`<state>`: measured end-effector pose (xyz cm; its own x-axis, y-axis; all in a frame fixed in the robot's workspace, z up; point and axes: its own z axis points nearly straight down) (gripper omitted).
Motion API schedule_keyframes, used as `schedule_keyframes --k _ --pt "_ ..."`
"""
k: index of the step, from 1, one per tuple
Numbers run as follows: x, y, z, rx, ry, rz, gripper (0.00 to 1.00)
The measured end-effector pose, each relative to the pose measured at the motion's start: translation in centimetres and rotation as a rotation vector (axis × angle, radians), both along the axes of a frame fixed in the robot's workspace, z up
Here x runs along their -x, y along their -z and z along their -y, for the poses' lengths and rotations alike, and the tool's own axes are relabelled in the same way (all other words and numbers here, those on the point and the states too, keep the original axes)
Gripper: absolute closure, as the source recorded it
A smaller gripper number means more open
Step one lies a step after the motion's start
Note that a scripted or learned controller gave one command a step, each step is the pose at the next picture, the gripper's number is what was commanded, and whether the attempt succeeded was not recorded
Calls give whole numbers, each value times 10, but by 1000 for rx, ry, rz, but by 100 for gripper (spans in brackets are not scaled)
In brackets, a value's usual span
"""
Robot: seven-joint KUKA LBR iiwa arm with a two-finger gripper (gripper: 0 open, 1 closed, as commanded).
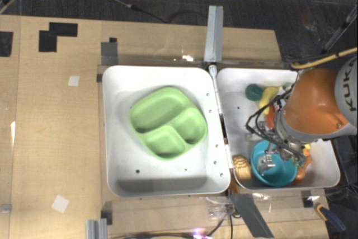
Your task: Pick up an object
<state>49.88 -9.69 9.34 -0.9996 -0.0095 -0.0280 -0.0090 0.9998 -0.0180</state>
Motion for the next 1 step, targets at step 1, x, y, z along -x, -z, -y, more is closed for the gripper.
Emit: schedule_keyframes --k 1 --pt "-101 3 41 -19 181 -8 0"
